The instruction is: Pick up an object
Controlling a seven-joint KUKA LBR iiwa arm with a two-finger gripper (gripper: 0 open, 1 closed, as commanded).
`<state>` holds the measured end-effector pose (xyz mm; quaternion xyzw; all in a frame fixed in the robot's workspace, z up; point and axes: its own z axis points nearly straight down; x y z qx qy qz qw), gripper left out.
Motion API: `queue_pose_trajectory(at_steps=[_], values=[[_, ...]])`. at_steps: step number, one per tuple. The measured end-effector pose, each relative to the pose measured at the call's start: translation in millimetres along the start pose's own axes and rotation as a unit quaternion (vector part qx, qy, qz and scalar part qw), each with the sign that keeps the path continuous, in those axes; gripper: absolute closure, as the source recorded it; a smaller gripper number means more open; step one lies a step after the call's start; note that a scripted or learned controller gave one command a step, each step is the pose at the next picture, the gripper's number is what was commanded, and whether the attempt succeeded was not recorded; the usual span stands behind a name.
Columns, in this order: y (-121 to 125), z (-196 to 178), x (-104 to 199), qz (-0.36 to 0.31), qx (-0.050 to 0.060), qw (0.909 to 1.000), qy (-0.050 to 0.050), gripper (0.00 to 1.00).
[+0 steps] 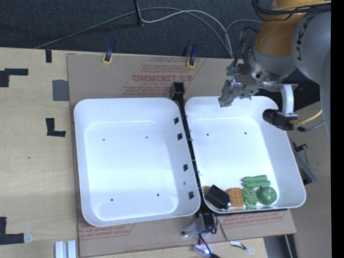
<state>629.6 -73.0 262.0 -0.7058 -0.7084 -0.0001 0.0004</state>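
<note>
White plastic makes up both bins: the left bin (129,160) and the right bin (242,144), divided by a black strip with clips. Objects cluster in the right bin's near corner: a black object (217,196), an orange piece (234,196), a green textured piece (250,196), a green ball (266,195) and a green pod-like piece (255,181) (all touching or just beside one another). Above that bin's far edge hangs the gripper (230,97), well apart from them; nothing shows between its tips, and how wide it stands I cannot tell.
</note>
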Motion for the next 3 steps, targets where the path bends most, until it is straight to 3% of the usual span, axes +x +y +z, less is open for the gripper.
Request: queue_pose_trajectory(at_steps=[2,3], values=[[-3,24,109,0.0,0.0,1.0,0.0,1.0],[14,23,164,0.0,0.0,1.0,0.0,1.0]])
